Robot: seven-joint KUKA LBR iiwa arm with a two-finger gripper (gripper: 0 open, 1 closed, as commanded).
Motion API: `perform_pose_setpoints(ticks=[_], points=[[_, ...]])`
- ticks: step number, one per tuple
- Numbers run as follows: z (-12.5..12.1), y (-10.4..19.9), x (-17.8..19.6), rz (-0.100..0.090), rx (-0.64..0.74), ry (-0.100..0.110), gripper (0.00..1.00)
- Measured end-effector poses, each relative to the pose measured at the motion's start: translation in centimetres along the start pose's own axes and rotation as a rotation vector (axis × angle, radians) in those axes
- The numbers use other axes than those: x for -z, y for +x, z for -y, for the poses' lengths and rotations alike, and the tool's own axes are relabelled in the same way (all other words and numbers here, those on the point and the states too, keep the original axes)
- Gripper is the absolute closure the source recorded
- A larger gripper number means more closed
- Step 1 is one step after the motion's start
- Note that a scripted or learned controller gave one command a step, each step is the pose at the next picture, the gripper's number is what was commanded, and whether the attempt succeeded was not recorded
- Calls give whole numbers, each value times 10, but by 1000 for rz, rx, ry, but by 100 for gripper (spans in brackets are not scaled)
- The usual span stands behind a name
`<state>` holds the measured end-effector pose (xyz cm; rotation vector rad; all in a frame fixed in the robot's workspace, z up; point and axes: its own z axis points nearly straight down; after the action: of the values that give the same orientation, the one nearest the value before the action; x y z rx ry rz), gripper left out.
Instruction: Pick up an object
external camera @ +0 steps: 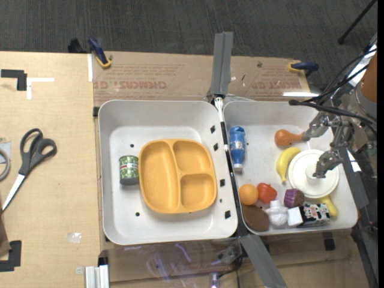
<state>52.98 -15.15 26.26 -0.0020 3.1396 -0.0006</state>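
Camera view: banana (284, 161), orange (248, 193) crowd white plate (312, 176).

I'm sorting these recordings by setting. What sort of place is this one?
Probably a robotics lab bench rather than a kitchen: two shallow white plastic bins sit clamped on a plywood bench, toy food such as a yellow banana fills one, and black-handled scissors lie beside them.

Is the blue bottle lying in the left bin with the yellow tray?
No, the blue bottle lies in the right bin, along its left wall.
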Motion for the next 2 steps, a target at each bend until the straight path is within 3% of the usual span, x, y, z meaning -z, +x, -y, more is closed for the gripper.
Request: perform_pose_setpoints(ticks=[1,2], points=[[13,-51,-139,0,-148,0,0],[-3,-54,-168,3,-224,0,0]])
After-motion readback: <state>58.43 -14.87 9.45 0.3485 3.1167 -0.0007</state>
